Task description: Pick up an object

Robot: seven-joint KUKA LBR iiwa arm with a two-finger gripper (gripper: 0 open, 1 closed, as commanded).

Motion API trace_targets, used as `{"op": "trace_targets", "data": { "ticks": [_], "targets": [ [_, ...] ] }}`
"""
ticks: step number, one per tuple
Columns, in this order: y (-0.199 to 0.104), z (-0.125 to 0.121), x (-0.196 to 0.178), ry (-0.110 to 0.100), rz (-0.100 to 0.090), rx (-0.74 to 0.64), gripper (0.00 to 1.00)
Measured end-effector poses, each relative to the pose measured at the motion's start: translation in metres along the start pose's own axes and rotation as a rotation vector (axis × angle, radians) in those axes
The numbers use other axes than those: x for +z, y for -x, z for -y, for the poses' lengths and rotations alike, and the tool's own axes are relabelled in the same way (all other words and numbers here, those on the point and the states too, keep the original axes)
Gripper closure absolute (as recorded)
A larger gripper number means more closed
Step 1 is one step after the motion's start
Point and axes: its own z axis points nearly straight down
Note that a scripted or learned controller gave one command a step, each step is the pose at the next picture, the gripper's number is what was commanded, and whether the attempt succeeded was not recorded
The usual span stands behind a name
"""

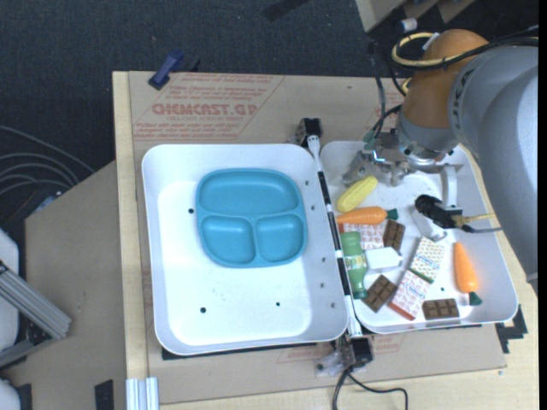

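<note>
In the left bin point(171, 306) we see a smooth blue 3-section plastic tray point(250, 215). In the right bin point(504, 301): ribbed yellow corn point(356, 193) just below the gripper point(386, 162), w/ flat choc bars and tapered carrots. Can't tell gripper's state.

A yellow corn cob point(356, 193) is lying tilted at the right bin's point(504, 301) upper left. Just below it an orange carrot point(361, 216) is lying sideways; another carrot point(465, 268) is resting near the right wall.

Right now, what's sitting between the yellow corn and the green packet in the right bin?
In the camera view, an orange carrot lies between the corn and the green packet.
</note>
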Motion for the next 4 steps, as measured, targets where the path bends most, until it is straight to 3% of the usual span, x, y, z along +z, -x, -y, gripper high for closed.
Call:
{"op": "trace_targets", "data": {
  "ticks": [1, 2, 3, 4],
  "targets": [
    [0.0, -0.001, -0.012, 0.003, 0.001, -0.001, 1.0],
    [0.0, -0.001, -0.011, 0.003, 0.001, -0.001, 0.0],
    [-0.009, 0.026, 0.0, 0.001, 0.0, 0.0, 0.0],
    [-0.01, 0.025, -0.011, 0.004, 0.0, 0.001, 1.0]
  ]
}}
